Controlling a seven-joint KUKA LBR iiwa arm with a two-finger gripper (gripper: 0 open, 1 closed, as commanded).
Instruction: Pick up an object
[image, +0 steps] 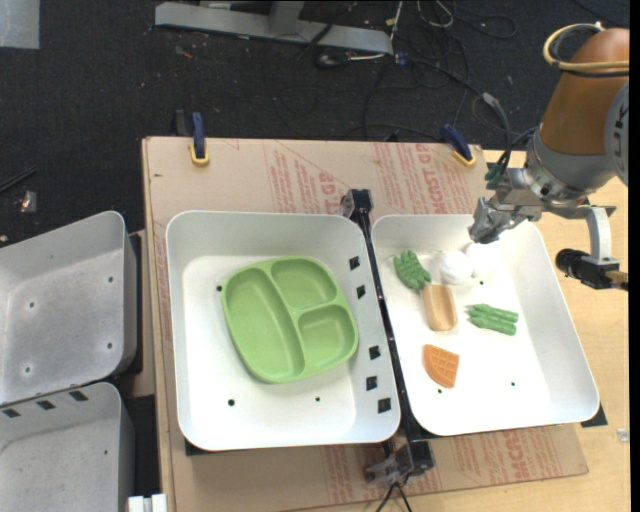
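Camera view, looking down at a slant on the bench (260, 160), a brown board bearing two shallow white bins side by side. The left bin (195, 330) holds a green divided plate (290, 318) lying flat near its middle, well apart from everything else and too broad, by judgement, for a two-finger grasp. The right bin (560, 340) holds the small candidates for picking, clustered toward its far left part where the arm can reach them from the right: a tan block (439, 306) lying lengthwise, an orange wedge (441, 365) just nearer the camera, a dark green ridged piece (410, 270) beside the dividing wall, a green bean-like piece (493, 318) to the right of the block, and a small white lump (455, 266) touching the block's far end. The arm (585, 95) (grey, with an orange band) reaches in over the far right corner, and the gripper (485, 232) hangs just above and beside the white lump, tilted toward it. Whether its fingers are spread or closed cannot be told from this angle, and nothing is seen held between them. By judgement the task stands at the approach: no object is lifted, and the white lump is the likeliest target, though its pale colour against the bin hides its outline.
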